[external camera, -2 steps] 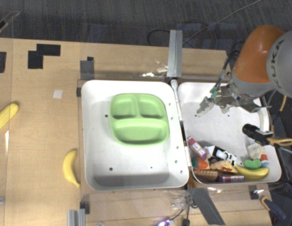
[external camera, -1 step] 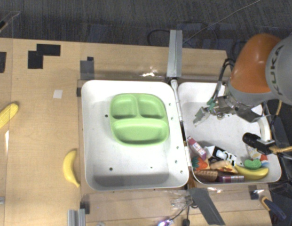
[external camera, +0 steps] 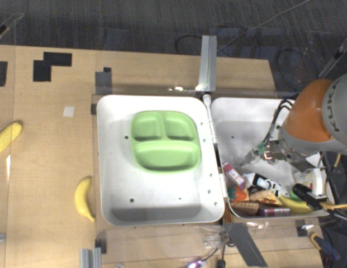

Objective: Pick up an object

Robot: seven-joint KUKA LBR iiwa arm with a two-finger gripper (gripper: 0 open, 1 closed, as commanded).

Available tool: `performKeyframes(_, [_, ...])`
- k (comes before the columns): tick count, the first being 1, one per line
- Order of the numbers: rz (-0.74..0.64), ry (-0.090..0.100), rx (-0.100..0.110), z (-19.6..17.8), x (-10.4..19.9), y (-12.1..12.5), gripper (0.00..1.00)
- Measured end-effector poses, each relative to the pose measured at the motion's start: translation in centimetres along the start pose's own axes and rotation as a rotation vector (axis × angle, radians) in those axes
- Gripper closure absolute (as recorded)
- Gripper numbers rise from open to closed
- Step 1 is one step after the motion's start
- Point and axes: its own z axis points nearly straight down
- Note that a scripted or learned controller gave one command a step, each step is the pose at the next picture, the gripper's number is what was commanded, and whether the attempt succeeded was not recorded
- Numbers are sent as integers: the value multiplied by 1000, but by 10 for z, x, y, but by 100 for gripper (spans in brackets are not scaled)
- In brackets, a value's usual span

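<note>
Reading any labels is hopeless at this size, but the left bin (external camera: 106,161) holds a green tray (external camera: 165,139) while the gripper (external camera: 266,151), grip state unclear, hangs over the right bin's (external camera: 240,113) pile (external camera: 262,194) of objects.

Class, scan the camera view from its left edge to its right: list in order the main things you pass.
Corn cob → yellow banana on the bench → green divided plate in the left bin → pile of small items in the right bin → arm's orange band.
</note>
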Motion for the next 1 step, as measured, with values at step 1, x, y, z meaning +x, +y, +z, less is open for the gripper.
performKeyframes(1, [-113, 0, -5, 1, 24, 74, 0])
